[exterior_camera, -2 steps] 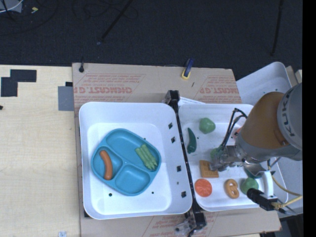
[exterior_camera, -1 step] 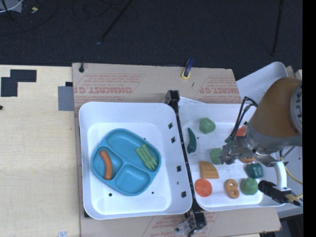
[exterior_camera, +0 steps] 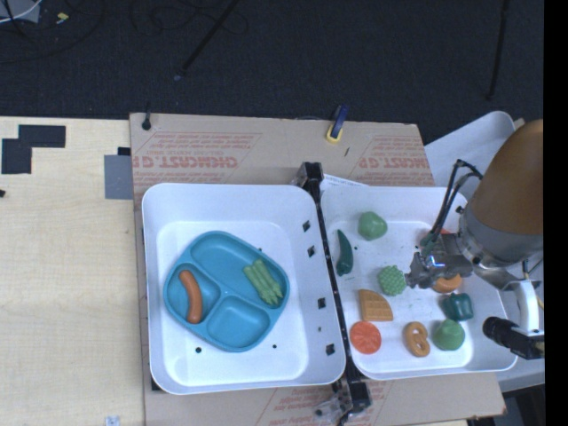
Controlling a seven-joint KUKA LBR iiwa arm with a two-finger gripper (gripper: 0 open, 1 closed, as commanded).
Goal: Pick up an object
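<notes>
dark carpeted floor (exterior_camera: 266, 43), pale wooden bench (exterior_camera: 62, 309), brown cardboard sheet (exterior_camera: 231, 153)

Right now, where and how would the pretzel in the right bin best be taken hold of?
Probably from straight above, fingers closing across the narrow width of the pretzel. It lies flat on the right bin floor, elongated up-down in view, with bare floor toward the red tomato on one side and the green toy on the other.
</notes>
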